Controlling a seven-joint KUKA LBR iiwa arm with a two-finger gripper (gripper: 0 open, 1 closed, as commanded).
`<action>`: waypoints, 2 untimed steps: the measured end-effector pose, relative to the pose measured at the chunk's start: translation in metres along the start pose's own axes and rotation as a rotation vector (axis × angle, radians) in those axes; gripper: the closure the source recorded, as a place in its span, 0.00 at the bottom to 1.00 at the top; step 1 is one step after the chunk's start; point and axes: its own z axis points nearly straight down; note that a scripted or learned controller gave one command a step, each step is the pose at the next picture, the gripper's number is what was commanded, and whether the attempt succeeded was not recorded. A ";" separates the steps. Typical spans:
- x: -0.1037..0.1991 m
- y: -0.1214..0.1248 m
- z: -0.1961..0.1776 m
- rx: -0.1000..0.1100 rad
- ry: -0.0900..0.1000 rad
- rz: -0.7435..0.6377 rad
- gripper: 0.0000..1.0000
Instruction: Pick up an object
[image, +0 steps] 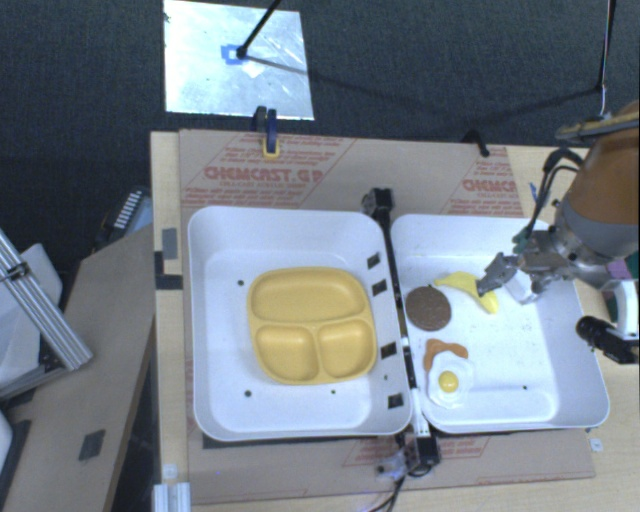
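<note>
In the left bin a yellow divided plate lies flat near the middle, its three compartments facing up. It looks like stiff moulded plastic, light, but broad and low; I judge its thin raised rim is the only place my fingers could bite, and that would be awkward from above.

Crossing the divider into the right bin, the first thing is a brown round patty close to that bin's left wall. It looks flat and firm, probably a toy, with little height to catch, so I would expect my tips to slide over it. Below it, toward the bin's near left corner, sits an orange strip, and just beside that a fried egg, white with a yellow yolk. Both lie very flat against the floor and look smooth, so I rate them hard picks.

Further right, toward the far half of the bin, a yellow banana lies on its side. I take it for light hollow plastic, stiff and somewhat slippery, but rounded and tall enough to pinch across its middle, which makes it my best candidate.

My gripper hangs over the banana's right end, very near or touching it; I cannot tell how far my fingers are spread, nor whether anything sits between them.
</note>
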 end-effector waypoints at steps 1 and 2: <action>0.000 0.003 -0.007 -0.012 -0.002 -0.003 0.00; -0.009 0.005 0.042 -0.010 -0.002 -0.001 0.00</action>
